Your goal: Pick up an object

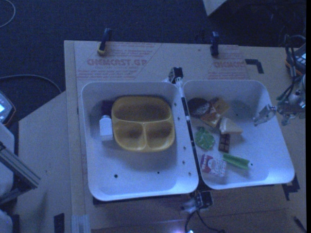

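The right bin (272, 154) holds several small toy foods. A dark round cookie (198, 107) lies at the back beside an orange-brown piece (214, 111), and a pale wedge (230, 126) sits in front of them. Nearer the front are a green leafy piece (204, 139), a chocolate bar (224, 142), a green stick-shaped piece (236, 161) and a red and white carton (213, 165). My gripper (265, 114) hangs over the right side of this bin, well right of the wedge. Nothing shows in its grasp. The light is dim.
The left bin (97, 178) carries a yellow divided plate (142, 123) with a small white bottle (105, 127) at its left. A ridge (187, 130) separates the bins. Two clamps (103, 41) (214, 43) grip the board's back edge. Cables and arm parts (294, 98) crowd the right edge.
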